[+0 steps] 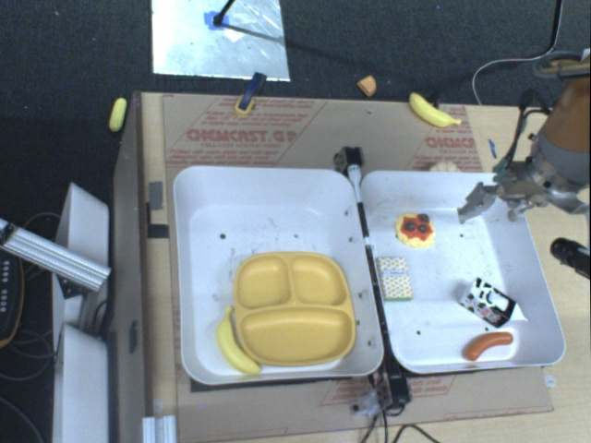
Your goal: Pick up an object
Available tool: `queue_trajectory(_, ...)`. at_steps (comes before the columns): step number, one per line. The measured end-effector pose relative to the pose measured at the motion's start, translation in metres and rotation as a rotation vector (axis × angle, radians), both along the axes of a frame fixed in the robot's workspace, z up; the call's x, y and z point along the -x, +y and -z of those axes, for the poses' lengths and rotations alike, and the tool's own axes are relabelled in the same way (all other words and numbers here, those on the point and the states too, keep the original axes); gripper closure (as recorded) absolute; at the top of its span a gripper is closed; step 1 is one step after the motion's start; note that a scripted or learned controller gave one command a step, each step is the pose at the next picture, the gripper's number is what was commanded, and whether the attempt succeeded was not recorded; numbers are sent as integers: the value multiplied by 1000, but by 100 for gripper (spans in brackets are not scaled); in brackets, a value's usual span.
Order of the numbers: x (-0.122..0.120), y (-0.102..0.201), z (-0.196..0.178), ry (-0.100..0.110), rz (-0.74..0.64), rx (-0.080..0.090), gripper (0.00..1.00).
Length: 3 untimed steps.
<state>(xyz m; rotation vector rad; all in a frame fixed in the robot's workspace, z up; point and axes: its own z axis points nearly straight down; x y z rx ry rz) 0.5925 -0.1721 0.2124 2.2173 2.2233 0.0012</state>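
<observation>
The gripper [494, 201] hangs over the top right part of the right bin [545, 326]. Its 2 fingers look spread apart, with nothing between them, though they are small and hard to see. The round yellow and red toy [416, 230] sits just to its left. Lower down lie a checked block [395, 278], a black and white thing [487, 302] and a toy sausage [487, 344]. The toy is round, so it could slip out or get pushed away if the fingers come down off its middle.
</observation>
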Motion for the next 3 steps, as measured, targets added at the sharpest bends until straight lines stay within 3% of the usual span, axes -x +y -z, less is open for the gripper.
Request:
queue_trajectory(1,-23,52,50,1,-2,-2,0)
queue_trajectory(2,-44,71,129,3,-1,-1,0)
queue_trajectory(3,-47,71,114,-8,-4,0,100)
